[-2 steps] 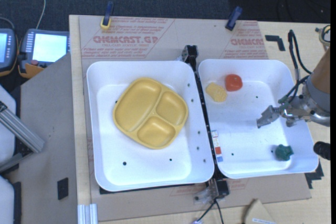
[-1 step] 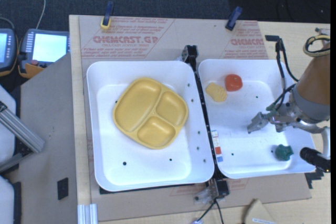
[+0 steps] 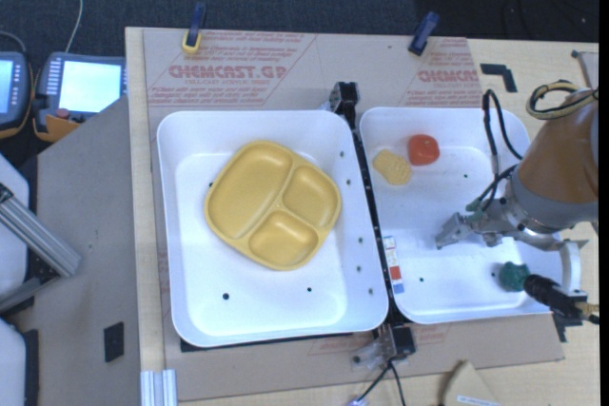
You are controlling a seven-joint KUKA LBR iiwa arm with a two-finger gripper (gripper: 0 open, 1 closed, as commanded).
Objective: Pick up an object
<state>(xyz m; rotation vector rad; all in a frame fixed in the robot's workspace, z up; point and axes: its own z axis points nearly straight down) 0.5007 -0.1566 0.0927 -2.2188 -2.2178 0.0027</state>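
Three small objects lie in the right bin point(image 3: 447, 299): a red-orange round piece point(image 3: 423, 148) and a pale yellow lumpy piece point(image 3: 392, 167) near its far left corner, and a dark green piece point(image 3: 514, 276) near its front right edge. My gripper point(image 3: 457, 232) hangs low over the bin's middle, pointing left, with bare bin floor under it. It is apart from all three pieces; the green one is closest, to its front right. The arm's orange band point(image 3: 563, 162) rises behind it.
The left bin point(image 3: 181, 204) holds a yellow divided plate point(image 3: 274, 203). A black divider point(image 3: 364, 195) runs between the bins. Cables point(image 3: 491, 124) loop beside the arm over the right bin's far edge. A black bracket point(image 3: 557, 297) sticks out by the green piece.
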